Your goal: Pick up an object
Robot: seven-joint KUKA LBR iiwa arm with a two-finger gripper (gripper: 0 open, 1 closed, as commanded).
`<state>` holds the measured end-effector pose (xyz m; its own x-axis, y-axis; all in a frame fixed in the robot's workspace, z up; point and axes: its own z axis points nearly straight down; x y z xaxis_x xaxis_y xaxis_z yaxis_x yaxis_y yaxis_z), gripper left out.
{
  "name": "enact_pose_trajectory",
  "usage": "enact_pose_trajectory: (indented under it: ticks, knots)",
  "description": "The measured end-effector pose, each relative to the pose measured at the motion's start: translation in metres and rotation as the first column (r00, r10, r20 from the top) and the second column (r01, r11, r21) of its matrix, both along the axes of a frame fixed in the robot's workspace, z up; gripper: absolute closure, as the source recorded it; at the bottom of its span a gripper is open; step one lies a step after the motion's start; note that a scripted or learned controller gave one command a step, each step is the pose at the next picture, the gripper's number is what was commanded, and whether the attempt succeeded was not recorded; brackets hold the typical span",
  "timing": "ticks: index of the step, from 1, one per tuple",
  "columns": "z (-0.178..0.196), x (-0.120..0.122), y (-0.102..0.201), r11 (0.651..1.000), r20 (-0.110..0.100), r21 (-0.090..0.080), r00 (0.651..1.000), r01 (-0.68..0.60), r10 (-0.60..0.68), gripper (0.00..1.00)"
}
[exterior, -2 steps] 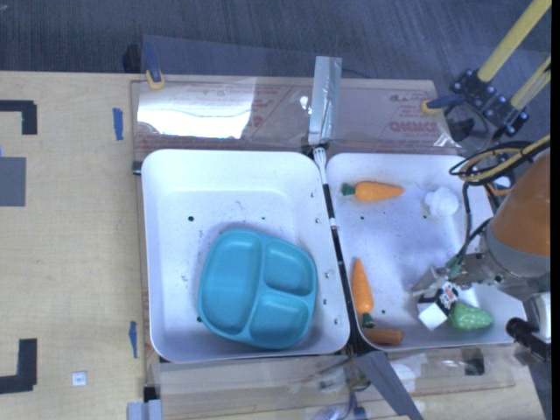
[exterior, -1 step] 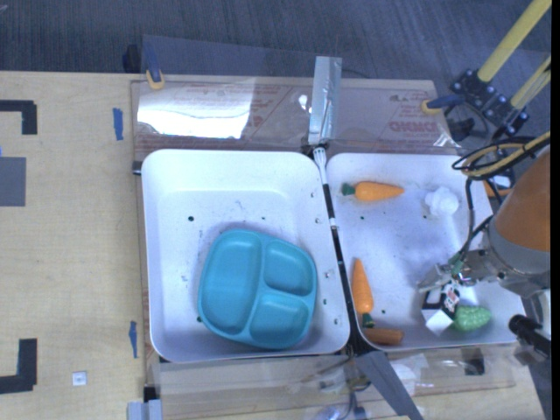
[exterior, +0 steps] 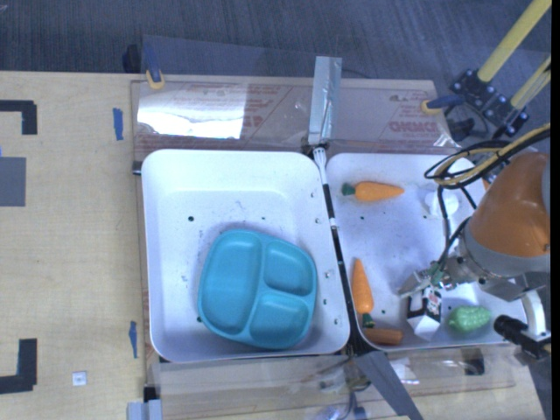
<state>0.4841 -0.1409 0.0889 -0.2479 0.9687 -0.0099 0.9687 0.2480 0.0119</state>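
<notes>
My gripper (exterior: 427, 289) hangs low over the front right part of the right bin (exterior: 398, 234), below the arm's orange band (exterior: 522, 206). Just under it lies a small white and black object (exterior: 427, 318), touching or nearly touching the gripper tip. A green lumpy object (exterior: 470, 319) sits to its right. An orange carrot (exterior: 361, 287) lies along the bin's left wall, left of the gripper. A second carrot (exterior: 378, 191) rests near the bin's back. A shorter, darker orange piece (exterior: 383, 335) lies at the front left corner.
The left bin (exterior: 175, 199) holds a blue divided plate (exterior: 258, 287) in its front half. A metal divider (exterior: 325, 103) and clear panels stand behind the bins. Cables and yellow rods (exterior: 516, 33) hang at the upper right.
</notes>
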Motion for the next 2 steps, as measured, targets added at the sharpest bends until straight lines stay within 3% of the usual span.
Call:
enact_pose_trajectory:
  ticks: [1, 2]
  knots:
    - [0.119, 0.042, 0.051, 0.982, -0.012, 0.007, 0.982, 0.190, -0.190, 1.00]
    - [0.129, 0.081, 0.111, 0.982, -0.016, 0.007, 0.982, 0.188, -0.188, 1.00]
